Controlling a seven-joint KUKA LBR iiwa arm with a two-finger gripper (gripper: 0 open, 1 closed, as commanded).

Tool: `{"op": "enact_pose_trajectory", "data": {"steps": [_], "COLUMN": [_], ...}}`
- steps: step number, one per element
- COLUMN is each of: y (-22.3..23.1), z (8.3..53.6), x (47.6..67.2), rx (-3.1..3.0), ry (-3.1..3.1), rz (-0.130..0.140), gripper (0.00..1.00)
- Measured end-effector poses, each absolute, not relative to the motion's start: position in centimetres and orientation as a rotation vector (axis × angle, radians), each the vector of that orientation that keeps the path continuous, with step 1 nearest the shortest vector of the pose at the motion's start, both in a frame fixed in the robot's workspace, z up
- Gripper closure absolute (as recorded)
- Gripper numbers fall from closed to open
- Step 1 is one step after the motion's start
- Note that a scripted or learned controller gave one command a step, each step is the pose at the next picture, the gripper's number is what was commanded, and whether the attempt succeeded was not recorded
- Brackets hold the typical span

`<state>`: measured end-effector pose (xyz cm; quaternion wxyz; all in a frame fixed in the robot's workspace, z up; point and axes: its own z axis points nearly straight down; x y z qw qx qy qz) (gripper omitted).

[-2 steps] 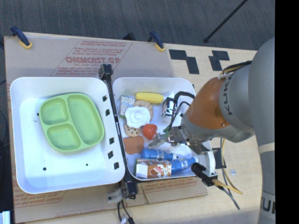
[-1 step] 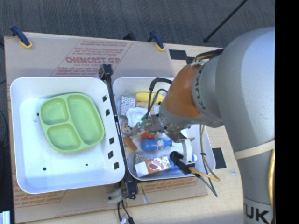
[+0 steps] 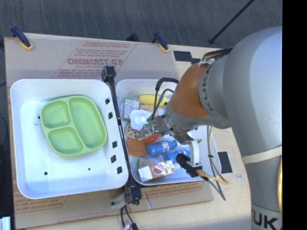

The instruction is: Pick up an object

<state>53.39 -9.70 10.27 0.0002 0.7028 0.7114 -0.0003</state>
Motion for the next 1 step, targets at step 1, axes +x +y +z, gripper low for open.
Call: {"op": "enact_pose_trajectory", "data": {"steps": [1], "y": [-6.19], "z": [22.19], "x": [53.69], "rx": [2.214], "ry": [2.228], "rz": [0.002], "gripper": [1.0]}}
